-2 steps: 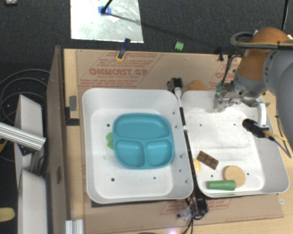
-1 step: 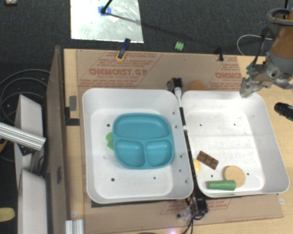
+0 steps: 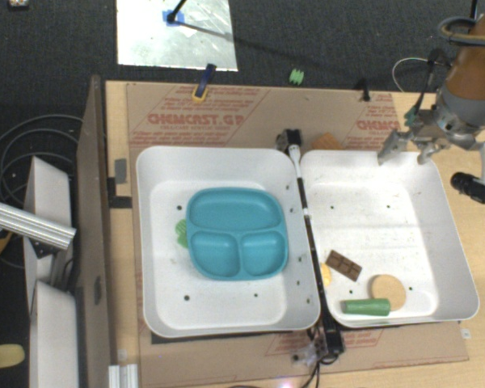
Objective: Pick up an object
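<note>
My gripper [image 3: 406,151] hangs over the far right corner of the right bin [image 3: 388,208], its two fingers spread open with nothing between them. Far from it, near that bin's front edge, lie a brown chocolate bar [image 3: 343,265], a round tan cookie [image 3: 389,288] and a green cylinder [image 3: 366,305]. A small yellow piece [image 3: 326,276] sits against the bin's left wall. In the left bin [image 3: 158,217] rests a blue divided plate [image 3: 236,232], with a green thing [image 3: 181,232] peeking out at its left edge.
The divider [image 3: 302,208] between the two bins runs from back to front. An orange object [image 3: 327,141] lies on the cardboard behind the right bin. A blue and yellow clamp [image 3: 203,82] sits at the cardboard's far edge.
</note>
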Robot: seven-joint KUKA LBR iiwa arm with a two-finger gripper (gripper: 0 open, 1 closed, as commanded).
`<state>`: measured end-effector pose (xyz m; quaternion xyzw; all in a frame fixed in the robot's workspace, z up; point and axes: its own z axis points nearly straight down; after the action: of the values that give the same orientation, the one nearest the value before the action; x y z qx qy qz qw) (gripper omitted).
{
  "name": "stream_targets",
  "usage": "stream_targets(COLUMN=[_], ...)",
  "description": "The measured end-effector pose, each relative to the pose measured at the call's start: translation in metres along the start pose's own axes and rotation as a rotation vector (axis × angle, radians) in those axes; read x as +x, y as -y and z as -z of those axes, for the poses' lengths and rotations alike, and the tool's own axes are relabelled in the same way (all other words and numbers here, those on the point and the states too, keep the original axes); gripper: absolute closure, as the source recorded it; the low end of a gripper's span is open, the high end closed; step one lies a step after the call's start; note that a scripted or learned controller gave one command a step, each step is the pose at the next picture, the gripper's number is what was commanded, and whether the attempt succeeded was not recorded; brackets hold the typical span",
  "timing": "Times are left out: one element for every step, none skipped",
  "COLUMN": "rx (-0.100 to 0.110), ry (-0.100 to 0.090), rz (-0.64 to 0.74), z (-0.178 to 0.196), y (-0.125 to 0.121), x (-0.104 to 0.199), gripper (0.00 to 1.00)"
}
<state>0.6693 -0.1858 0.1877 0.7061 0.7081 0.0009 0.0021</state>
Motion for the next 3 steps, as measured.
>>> stream_targets(rx=[0.009,0.0,-0.013], ry=[-0.006,0.002,0.005], rz=[0.007,-0.005,-0.003], z=[-0.098,-0.094,0.037], y=[0.002,0.001,-0.002], x=[0.073,0.006,-0.022], gripper=[0.0,0.0,0.0])
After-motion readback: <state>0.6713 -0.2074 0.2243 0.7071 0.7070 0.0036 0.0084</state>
